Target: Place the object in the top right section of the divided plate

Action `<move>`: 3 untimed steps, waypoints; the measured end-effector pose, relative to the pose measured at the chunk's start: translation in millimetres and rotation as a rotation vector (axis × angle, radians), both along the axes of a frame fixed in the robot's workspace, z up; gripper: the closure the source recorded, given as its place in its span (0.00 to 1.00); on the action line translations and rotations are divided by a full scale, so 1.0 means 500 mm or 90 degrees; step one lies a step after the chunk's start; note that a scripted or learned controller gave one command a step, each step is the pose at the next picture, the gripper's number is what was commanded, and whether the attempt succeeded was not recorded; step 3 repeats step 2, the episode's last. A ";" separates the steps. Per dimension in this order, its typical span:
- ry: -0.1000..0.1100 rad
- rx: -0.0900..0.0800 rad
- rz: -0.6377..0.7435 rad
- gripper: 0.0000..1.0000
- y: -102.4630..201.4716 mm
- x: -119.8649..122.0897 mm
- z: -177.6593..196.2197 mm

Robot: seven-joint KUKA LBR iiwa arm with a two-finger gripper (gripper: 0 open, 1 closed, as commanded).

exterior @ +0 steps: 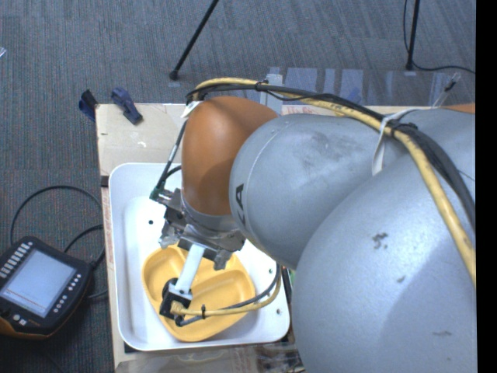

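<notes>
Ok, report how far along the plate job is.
Done: nothing visibly placed; the plate shows no object in its visible sections. In hand: the arm reaches down over the plate in the bin; whether it carries anything I cannot tell. Left: setting the object in the top right section.

Chunky arm [349,231], all rounded grey shells with a few dark scuffs [379,241], then a glossy orange dome [217,158] by the wrist. A fat yellow cable [441,200] and black cables [326,98] run over the top, cinched with a white strap [380,150].
</notes>
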State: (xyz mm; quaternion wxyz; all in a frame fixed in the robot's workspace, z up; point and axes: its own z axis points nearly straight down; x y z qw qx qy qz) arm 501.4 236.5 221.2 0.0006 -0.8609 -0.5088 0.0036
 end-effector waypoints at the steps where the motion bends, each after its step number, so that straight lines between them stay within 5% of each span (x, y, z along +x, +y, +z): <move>1: 0.001 0.000 0.144 0.00 0.009 -0.053 -0.223; 2: 0.002 0.004 0.366 0.00 0.012 0.095 -0.264; 3: 0.002 0.004 0.366 0.00 0.012 0.095 -0.264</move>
